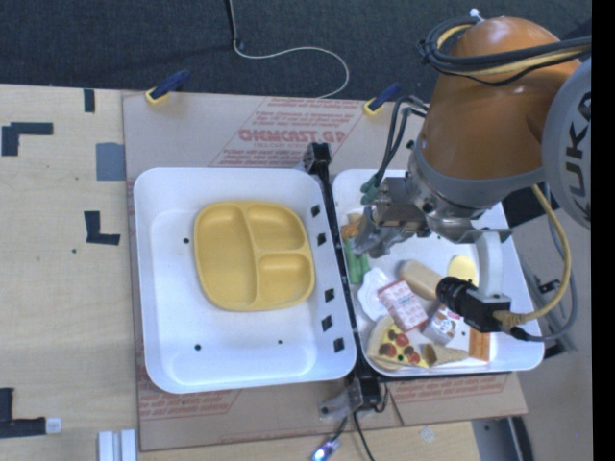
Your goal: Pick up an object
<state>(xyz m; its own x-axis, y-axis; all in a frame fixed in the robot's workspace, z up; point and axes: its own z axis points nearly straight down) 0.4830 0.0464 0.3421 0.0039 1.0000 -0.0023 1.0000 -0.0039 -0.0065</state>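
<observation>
Orange and grey fill the right of my view: the arm's bulky wrist hangs over the right white plastic bin (524, 353), and below it the gripper (377, 227) sits low at about nine o'clock of that bin, close against the black divider (332, 257) between the two bins. Whether it is released or clenched I cannot tell; the wrist body and cabling cover its working end, and I see nothing that I could call held.

Candidate things lie in that right bin. A slice-of-pizza toy with red dots (402, 346) rests at six o'clock. A small white packet with red print (402, 303) lies just above it, near the bin's centre. A tan, block-shaped piece (420, 279) lies beside the packet, a pale yellow rounded piece (462, 268) sits toward three o'clock, and something green (356, 269) lies along the nine o'clock edge, just under the gripper. All of them appear to rest on the bin floor.

In the left white bin (159, 257), a yellow divided plastic plate (255, 254) sits near the centre, well apart from the gripper.

My judgement: the approach is made, with the gripper down among the objects at the left edge of the right bin, but no lift shows. Securing an object and raising it clear are, as far as I can see, not yet done.
</observation>
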